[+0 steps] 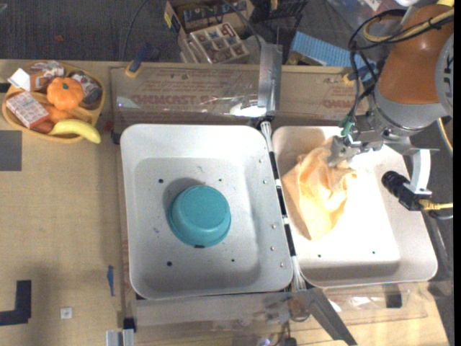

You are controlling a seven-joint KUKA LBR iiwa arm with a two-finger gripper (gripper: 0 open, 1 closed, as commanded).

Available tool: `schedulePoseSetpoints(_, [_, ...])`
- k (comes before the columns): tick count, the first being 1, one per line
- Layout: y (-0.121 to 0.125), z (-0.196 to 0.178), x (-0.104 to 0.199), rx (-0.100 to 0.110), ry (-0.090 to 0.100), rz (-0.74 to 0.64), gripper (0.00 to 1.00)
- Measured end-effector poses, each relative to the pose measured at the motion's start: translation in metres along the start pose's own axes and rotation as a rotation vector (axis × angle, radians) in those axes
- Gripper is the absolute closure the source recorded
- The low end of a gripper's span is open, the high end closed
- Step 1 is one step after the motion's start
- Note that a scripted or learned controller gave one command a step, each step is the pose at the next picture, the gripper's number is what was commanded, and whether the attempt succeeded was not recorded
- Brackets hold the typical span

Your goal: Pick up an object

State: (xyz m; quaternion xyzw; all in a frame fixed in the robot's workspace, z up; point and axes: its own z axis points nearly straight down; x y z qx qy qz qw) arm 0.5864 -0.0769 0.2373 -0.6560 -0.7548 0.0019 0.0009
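A pale orange cloth (320, 193) lies crumpled in the right bin (382, 247), toward its left side. Its upper right corner is drawn up into a peak that ends between the fingers of my gripper (343, 152), which is shut on that corner near the bin's back edge. The rest of the cloth hangs down and rests on the bin floor. A teal bowl (200, 215) sits upside down in the middle of the left bin (140, 193), well apart from the gripper.
A divider ridge (277, 193) separates the two bins. A cardboard wall (187, 96) runs behind them. At the far left of the bench stands a basket of toy fruit (54, 107) with a banana and a small pumpkin.
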Motion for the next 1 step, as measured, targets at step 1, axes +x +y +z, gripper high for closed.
schedulePoseSetpoints(1, [0.0548,0.0197,-0.0069,0.0,-0.001,0.076,1.0])
